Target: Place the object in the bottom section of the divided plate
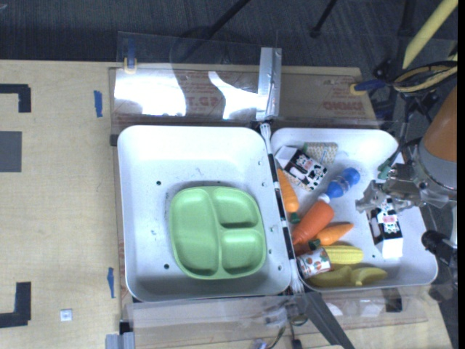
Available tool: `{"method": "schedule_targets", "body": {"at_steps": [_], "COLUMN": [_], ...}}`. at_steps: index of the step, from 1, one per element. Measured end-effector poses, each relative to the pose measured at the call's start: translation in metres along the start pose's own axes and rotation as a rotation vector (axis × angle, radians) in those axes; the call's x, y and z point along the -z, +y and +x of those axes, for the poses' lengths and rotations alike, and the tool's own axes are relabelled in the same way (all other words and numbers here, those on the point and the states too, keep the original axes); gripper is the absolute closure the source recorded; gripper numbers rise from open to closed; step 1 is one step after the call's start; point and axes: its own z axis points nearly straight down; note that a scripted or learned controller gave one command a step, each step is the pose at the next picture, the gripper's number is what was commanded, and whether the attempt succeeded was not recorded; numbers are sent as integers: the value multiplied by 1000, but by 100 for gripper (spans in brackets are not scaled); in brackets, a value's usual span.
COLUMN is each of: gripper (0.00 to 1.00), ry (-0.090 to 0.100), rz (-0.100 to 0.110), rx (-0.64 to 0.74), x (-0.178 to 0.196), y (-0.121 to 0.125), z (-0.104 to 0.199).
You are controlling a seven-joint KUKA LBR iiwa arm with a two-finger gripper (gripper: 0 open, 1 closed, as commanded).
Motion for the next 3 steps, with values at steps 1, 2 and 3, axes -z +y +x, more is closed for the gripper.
{"method": "schedule_targets", "body": {"at_steps": [1,2,3], "gripper": [100,100,100], "ry": [-1,-2,-3], "rz": [-1,0,0], "rx": [-479,-719,-1149], "x": [23,85,110], "y": [-22,-16,-13], "z": [35,1,-14]}}
